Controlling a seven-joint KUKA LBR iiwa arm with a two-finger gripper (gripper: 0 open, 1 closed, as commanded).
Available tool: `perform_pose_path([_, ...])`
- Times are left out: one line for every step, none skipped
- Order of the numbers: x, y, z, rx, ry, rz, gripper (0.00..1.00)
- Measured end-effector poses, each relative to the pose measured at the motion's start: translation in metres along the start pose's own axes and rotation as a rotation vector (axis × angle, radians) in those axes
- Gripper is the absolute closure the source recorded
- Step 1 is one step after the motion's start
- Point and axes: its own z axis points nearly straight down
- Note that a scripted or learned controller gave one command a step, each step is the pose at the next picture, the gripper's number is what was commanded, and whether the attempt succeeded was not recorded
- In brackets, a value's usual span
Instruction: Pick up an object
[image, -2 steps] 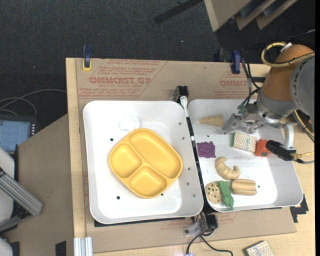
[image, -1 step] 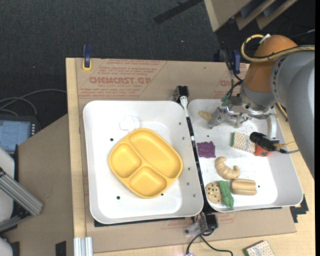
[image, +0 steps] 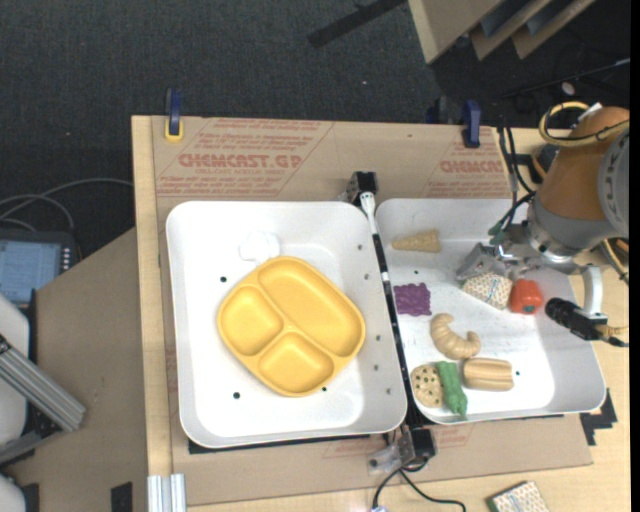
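My claw (image: 487, 268) hung low over the right bin (image: 575, 385), and I could not tell how it was set, since the wrist hid much of it. Directly beneath it lay a speckled wedge (image: 487, 290), perhaps touching it. Just to its right sat a red tomato (image: 525, 296). Nearer the camera lay a croissant (image: 454, 337), a bread roll (image: 488, 374) and a green vegetable (image: 452, 388). Far left, the other bin (image: 190, 330) held a yellow divided plate (image: 290, 325).
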Motion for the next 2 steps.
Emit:
perform_pose_path([0.030,0.053,-0.001,0.034,-0.008,-0.017,0.00])
perform_pose_path([-0.020,-0.032,0.000,0.003,-0.001,0.002,0.00])
